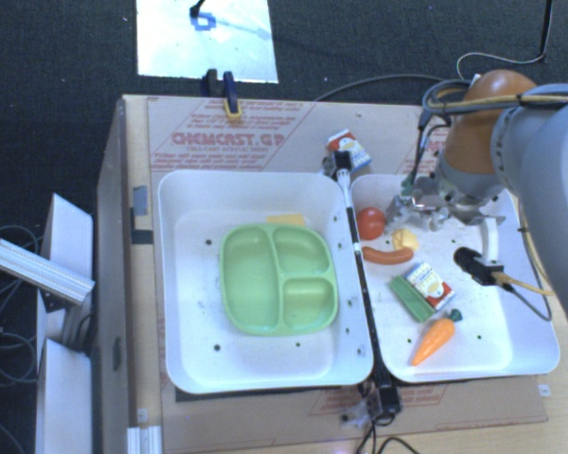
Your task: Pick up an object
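My gripper (419,208) hangs low over the far part of the right bin (525,343). Just left of it lies a red tomato (370,222). A pale yellow piece (404,240) and a red-orange sausage (388,254) lie just in front of it. Nearer the front are a green and white carton (420,289) and an orange carrot (434,339). I see nothing held in the gripper.
The left bin (194,253) holds a green divided plate (277,277) and a flat yellow piece (286,220) at its far wall. A small red and blue carton (348,149) rests behind the bins near their shared rim. The grey arm (540,149) comes in from the right.
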You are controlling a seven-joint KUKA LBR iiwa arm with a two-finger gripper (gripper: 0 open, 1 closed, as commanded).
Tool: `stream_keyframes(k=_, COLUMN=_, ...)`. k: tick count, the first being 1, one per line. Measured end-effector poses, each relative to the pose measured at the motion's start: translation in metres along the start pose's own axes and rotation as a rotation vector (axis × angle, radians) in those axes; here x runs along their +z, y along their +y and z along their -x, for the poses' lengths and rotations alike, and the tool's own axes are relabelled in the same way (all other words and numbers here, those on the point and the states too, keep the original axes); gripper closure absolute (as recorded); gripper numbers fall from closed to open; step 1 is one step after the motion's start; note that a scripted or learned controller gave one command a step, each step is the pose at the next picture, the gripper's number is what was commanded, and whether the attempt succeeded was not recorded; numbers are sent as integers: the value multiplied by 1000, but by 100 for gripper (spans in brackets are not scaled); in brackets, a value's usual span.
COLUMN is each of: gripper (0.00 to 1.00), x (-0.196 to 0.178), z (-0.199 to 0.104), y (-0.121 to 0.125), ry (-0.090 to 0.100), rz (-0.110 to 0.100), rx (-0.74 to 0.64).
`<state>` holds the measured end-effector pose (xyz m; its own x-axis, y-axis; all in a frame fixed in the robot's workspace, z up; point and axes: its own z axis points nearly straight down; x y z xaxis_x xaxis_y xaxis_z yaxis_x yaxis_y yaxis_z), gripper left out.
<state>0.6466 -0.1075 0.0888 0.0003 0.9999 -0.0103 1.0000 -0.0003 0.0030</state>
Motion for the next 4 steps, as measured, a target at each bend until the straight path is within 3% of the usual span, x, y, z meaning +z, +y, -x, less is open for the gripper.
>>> stream_keyframes(k=1, gripper=0, x=3, z=-23, y=23, ry=9, rz=1, rx=-5)
stream_keyframes(k=2, gripper=0, x=3, z=-13, y=23, ry=9, rz=1, rx=-2)
stream_keyframes(k=3, gripper=100, x=-8, z=-13, y=24, ry=9, rz=4, rx=-4)
stream_keyframes(k=4, gripper=0, x=-8, z=-13, y=24, ry=8, rz=4, rx=-4)
